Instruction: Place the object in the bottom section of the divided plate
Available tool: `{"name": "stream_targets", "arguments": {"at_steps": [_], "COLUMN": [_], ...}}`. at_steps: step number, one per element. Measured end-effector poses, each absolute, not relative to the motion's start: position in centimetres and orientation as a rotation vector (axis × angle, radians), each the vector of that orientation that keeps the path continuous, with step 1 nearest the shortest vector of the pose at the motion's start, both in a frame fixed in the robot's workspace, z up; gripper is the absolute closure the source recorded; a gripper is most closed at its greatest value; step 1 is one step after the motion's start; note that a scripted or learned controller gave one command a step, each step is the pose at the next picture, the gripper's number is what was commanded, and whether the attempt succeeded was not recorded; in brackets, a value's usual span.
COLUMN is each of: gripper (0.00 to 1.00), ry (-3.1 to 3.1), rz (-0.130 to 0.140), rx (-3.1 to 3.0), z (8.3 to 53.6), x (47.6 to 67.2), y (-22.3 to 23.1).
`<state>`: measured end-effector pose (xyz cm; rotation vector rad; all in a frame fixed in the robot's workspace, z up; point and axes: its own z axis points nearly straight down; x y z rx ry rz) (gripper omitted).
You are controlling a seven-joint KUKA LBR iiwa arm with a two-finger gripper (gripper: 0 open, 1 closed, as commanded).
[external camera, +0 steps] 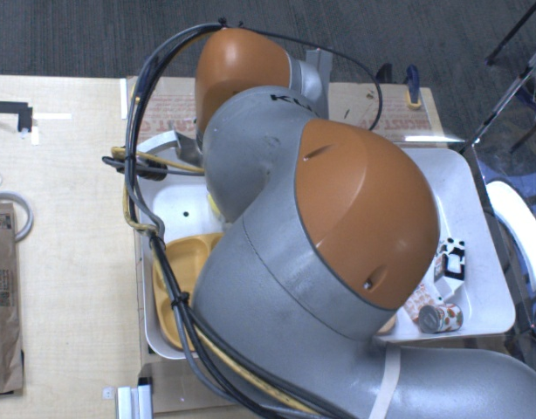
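Open or shut, we cannot tell: the arm (338, 234), nearest the camera, covers the middle of the bench. Beneath it, at its left edge, we see the rim and one bare compartment of the yellow divided plate (176, 269), lying in the left white bin (150, 343). We judge that the plate's bottom section runs under the arm. Which thing is the task's object we cannot tell. The candidates, a small round-lidded container (432, 319) and a black-and-white piece (453, 260), lie well right of the plate in the right white bin (477, 225).

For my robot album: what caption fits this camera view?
Big grey-and-orange robot arm looms over a yellow divided plate in a white bin.
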<state>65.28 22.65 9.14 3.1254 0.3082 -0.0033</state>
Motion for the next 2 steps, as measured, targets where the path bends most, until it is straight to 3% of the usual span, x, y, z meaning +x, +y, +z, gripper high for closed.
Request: {"name": "stream_targets", "arguments": {"at_steps": [2], "gripper": [1.00], "ry": [0.290], "rz": [-0.009], "rx": [3.127], "z": [10.95], "x": [65.44], "y": [21.92]}}
